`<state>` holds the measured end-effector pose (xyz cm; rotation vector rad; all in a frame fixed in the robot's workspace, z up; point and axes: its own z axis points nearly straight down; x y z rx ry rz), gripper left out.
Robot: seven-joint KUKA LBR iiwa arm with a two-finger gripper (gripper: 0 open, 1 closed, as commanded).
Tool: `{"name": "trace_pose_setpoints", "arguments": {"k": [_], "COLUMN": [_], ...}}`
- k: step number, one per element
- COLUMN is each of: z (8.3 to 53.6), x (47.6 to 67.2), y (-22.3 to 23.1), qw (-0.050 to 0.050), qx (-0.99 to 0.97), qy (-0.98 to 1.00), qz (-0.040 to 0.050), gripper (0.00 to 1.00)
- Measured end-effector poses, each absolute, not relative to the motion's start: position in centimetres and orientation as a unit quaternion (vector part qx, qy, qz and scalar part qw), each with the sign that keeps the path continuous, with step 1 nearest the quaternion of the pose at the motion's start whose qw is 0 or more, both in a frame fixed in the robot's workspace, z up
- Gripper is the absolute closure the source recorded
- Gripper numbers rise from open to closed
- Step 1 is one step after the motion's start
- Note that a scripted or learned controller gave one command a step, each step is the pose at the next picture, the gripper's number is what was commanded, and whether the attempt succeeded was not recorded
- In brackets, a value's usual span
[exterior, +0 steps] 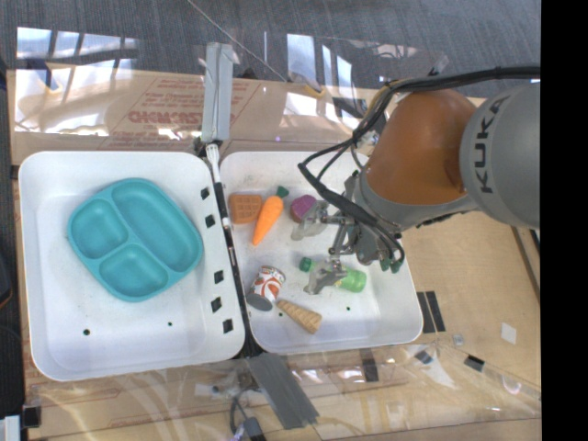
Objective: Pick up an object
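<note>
Green plastic is what I'd bet on: a pale green toy lies on the floor of the right bin, toward its right side, and it is the thing closest to the gripper. The gripper hangs low over the middle of that bin with its two metal fingers spread wide and nothing between them but white floor. The lower finger is just beside the green toy, perhaps touching its left end. I can't tell which from where I stand.

The toy sits outside the span of the jaws rather than in it, off to the right of the lower finger. To do this well, I think the gripper should shift that way until the toy is centred between the fingers, and close only then. Closing where it is now would most likely nudge the toy aside or pinch air.

A small dark green bit lies just left of the lower finger. The upper finger is close to a purple toy, so a drift up the bin could snag that one instead.

Farther out, a carrot lies tilted beside an orange-brown waffle piece near the divider. Toward the front edge are a red-and-white toy and an ice-cream cone, well clear of the gripper. The left bin holds a teal divided plate.
</note>
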<state>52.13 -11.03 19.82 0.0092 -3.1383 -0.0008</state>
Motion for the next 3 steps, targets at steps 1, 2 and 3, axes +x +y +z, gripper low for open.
{"name": "trace_pose_setpoints", "arguments": {"k": [1, 2, 3], "z": [9.2, 10.2, 23.5], "x": [48.5, 48.7, 52.4], "y": [-11.9, -11.7, -16.5], "qw": [-0.001, -0.002, -0.005], "qx": [0.070, 0.075, -0.029], "qy": [-0.998, -0.997, -1.000], "qz": [0.0002, 0.0002, 0.0016], "gripper": [0.00, 1.00, 1.00]}}
